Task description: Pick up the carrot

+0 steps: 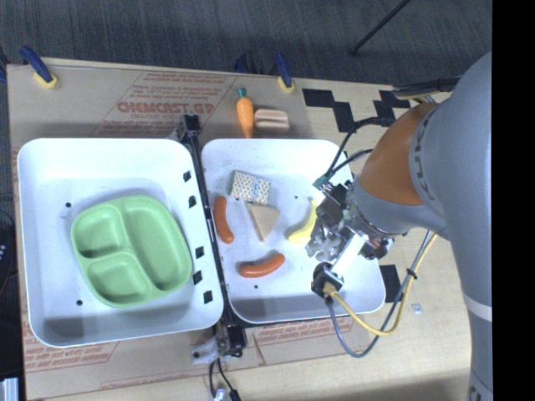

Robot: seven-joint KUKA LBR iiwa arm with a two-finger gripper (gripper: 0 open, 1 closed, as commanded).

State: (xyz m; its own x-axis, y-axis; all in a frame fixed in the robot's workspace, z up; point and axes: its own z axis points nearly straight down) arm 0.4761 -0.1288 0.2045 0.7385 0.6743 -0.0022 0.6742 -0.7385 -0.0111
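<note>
Oddly, the carrot [244, 115] lies outside both bins, on the bench at upper centre of the frame, beside a small sandwich [272, 120]. The gripper [328, 249] hangs over the right bin [368, 295], near a banana [303, 227]; its finger state is unreadable. Likely risk: grabbing a sausage [262, 265] instead.

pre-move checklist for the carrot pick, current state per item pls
1. Carrot located: ok, on the bench behind the right bin, outside it.
2. Carrot free of neighbours: not ok, sandwich toy lies right beside it.
3. Pincer over carrot: not ok, it hangs low over the right bin by the banana.
4. Pincer holding nothing: cannot tell.
5. Path to the carrot: ok, it crosses the bin's back rim.
</note>
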